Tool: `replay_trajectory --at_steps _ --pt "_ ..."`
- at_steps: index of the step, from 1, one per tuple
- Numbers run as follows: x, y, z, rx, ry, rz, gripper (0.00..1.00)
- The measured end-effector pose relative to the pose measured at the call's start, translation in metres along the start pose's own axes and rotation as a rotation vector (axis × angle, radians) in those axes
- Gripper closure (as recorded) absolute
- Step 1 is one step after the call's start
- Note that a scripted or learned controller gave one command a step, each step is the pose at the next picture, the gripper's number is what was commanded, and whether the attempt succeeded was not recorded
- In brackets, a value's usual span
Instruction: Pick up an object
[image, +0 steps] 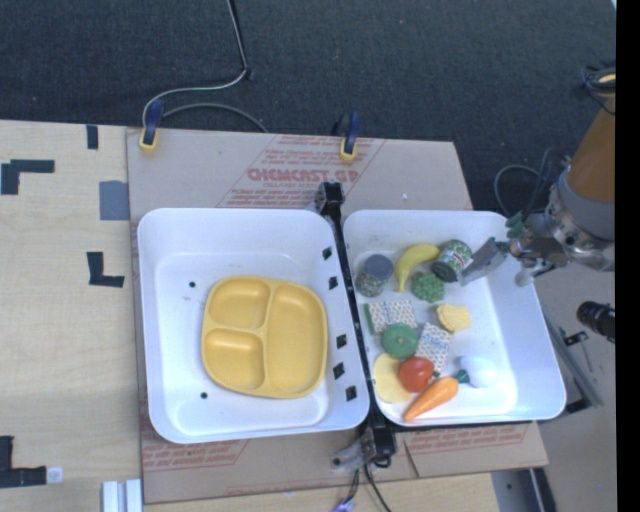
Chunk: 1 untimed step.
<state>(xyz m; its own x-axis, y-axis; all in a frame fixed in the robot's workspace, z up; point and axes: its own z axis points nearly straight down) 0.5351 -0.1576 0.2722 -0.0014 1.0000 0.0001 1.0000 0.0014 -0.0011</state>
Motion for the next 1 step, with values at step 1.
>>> replay_trajectory --at_steps 1 --pt "0.0149 0.027 0.1313 0.002 0.001 0.0 0.0"
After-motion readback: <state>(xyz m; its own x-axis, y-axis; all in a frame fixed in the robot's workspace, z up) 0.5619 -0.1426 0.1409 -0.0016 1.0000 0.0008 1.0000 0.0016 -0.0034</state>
